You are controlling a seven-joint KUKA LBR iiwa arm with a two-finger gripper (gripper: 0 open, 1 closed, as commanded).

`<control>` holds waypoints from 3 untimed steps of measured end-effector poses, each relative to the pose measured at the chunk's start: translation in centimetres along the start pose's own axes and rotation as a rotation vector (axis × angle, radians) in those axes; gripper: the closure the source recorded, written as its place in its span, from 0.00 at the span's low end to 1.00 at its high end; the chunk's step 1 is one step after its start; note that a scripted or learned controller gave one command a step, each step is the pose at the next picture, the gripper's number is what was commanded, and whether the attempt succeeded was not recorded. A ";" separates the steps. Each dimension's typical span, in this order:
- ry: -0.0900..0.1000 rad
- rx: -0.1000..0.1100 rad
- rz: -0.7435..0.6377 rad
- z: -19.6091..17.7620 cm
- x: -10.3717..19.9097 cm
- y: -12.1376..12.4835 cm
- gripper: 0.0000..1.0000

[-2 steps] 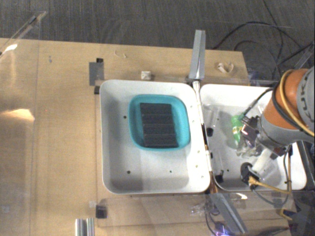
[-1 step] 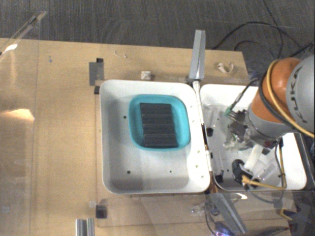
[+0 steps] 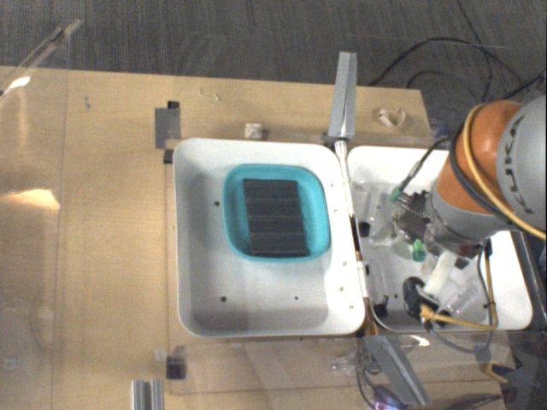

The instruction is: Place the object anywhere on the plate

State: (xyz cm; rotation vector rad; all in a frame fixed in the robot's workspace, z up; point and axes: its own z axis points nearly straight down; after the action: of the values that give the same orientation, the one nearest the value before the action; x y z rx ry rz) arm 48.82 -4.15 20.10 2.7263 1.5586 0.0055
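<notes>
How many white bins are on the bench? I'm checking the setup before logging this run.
2. The left bin holds the turquoise plate; the right bin sits beside it, partly covered by the arm.

Wooden bench [image 3: 85,229], two white bins [image 3: 197,306] side by side

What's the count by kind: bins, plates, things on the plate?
White bins: 2, left bin and right bin
Turquoise plate: 1
Dark ridged block on the plate: 1
Total: 4
</notes>
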 end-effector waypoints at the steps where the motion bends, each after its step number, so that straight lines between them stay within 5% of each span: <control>1: 0.000 -0.001 0.118 -10.3 -2.6 1.6 0.00; 2: -0.002 -0.002 0.161 -18.3 -11.9 7.1 0.00; 3: -0.004 -0.002 0.152 -19.3 -11.6 7.2 1.00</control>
State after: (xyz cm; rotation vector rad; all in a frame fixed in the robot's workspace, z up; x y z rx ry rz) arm 49.05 -17.84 39.37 2.8332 1.3460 0.0014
